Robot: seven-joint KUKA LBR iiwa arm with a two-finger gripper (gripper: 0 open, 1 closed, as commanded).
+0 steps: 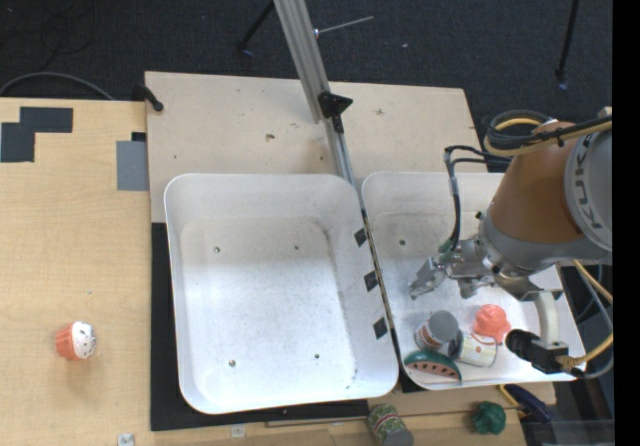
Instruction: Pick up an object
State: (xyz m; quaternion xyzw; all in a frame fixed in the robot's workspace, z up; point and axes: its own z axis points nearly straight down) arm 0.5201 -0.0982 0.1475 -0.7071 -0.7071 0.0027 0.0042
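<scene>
We see the tool [428, 279] hanging over the middle of the right bin [400, 196], close to the wall it shares with the left bin [260, 264]. The view is too coarse to show whether the tool is apart or together, so we cannot tell. Nothing visible sits in its grip.

The things it could pick are bunched in the near part of the right bin, just nearer than the tool. A grey-capped cup [437, 327] is closest to it. A red piece [491, 319] lies to the right of the cup, and a white cup [479, 350] lies nearer, touching or almost touching both. A watermelon slice [432, 368] rests against the near rim.

We judge the crowding to be the main risk. A descent onto the grey-capped cup could catch the white cup or the red piece and push the pile aside without closing on anything. Both cups look rounded, so either could roll or squirt out of a pinch. The watermelon slice lies flat and hard against the rim, so a try there could strike the wall. The tool is also off to the far side of the cluster, so a straight drop from here would probably meet bare bin floor.
</scene>
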